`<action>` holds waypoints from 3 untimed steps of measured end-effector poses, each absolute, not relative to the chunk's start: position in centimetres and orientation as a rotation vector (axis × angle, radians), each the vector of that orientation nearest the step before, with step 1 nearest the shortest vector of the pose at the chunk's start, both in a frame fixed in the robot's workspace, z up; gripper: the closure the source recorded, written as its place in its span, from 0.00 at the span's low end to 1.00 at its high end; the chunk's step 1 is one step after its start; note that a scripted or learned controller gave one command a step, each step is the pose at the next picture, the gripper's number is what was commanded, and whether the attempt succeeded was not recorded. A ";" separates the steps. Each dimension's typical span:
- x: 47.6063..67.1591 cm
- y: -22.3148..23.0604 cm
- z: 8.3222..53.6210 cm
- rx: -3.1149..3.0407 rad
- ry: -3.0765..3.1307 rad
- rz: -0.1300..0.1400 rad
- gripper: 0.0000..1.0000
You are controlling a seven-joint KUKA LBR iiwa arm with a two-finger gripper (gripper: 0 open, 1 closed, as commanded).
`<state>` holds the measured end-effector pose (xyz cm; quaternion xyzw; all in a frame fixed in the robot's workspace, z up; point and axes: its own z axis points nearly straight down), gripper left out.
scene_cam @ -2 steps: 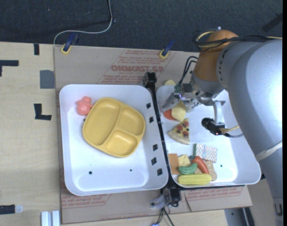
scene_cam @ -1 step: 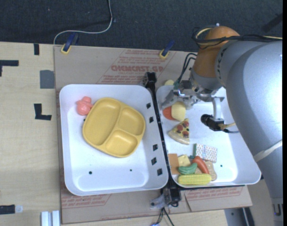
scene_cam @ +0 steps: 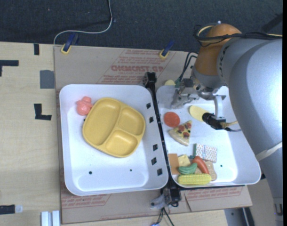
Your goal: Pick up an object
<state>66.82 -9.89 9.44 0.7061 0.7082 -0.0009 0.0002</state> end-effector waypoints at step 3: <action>64.6 -10.1 8.7 2.218 2.224 0.001 0.00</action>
